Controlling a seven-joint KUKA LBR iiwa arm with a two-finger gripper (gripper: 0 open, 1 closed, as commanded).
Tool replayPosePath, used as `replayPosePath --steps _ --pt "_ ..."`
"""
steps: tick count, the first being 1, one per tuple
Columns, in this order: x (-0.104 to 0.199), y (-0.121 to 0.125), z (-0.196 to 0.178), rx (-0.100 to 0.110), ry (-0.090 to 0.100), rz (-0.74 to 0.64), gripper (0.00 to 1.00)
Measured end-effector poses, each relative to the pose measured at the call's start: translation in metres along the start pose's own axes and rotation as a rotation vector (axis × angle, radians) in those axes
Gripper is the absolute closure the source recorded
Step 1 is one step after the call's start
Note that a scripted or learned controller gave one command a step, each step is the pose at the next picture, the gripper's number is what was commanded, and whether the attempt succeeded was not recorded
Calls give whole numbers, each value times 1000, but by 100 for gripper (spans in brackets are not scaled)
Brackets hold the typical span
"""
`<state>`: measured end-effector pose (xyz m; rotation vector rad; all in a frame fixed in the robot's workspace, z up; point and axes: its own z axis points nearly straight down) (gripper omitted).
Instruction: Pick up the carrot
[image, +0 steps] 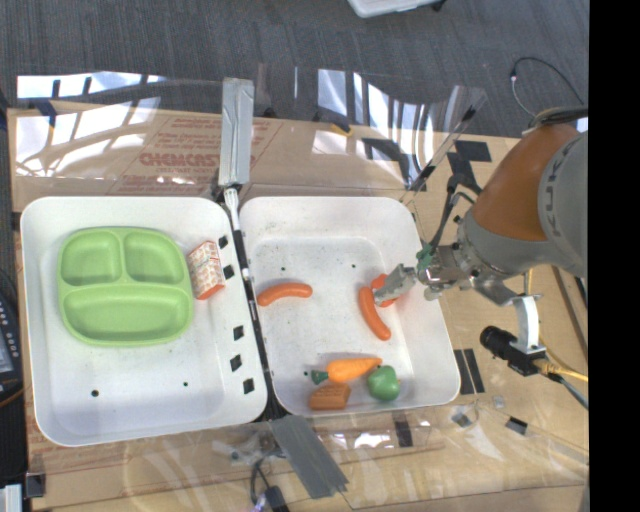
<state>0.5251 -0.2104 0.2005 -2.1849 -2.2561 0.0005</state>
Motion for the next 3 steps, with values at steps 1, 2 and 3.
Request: replayPosePath --steps 1,2,3 --pt "31 -48 85 5 2 -28 0" --pt "31 -47 109 2 2 52 0" --pt "42 -47 109 2 2 -123 0"
